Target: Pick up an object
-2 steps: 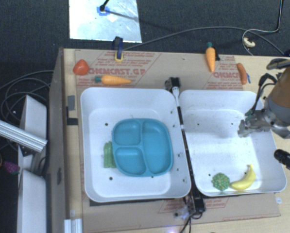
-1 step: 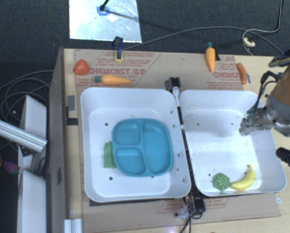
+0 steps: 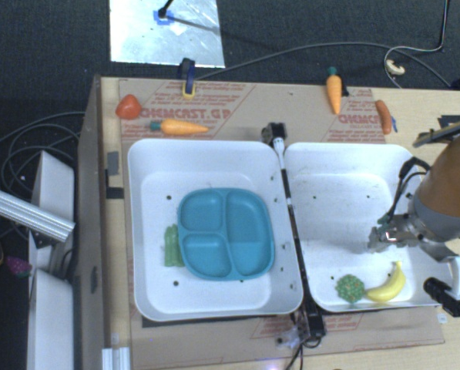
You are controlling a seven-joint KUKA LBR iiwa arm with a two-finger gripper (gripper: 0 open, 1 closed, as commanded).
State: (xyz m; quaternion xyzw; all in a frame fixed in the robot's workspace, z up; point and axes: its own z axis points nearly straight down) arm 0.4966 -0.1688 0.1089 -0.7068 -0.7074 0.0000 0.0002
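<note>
Two white bins: the left bin [image 3: 149, 206] holds one blue divided plate [image 3: 226, 233] and one green piece [image 3: 172, 247]; the right bin [image 3: 337, 176] holds one banana [image 3: 389, 284] and one green broccoli [image 3: 350, 287]. Both lie just below the gripper [image 3: 384, 236], apart from it. Whether its jaws are open or closed cannot be told. The arm [image 3: 445, 199] leans in over the right bin.

In the white left bin [image 3: 149, 230] lies a light-blue divided plate [image 3: 226, 233], with a green piece [image 3: 172, 247] at its left edge. The white right bin [image 3: 345, 183] holds a yellow banana [image 3: 388, 285] and a green bumpy ball [image 3: 350, 288] near its near edge. On the tan counter [image 3: 237, 106], printed with red lettering, lie orange carrots [image 3: 334, 92], far from the bins. The arm [image 3: 445, 195] is grey with an orange band.
</note>
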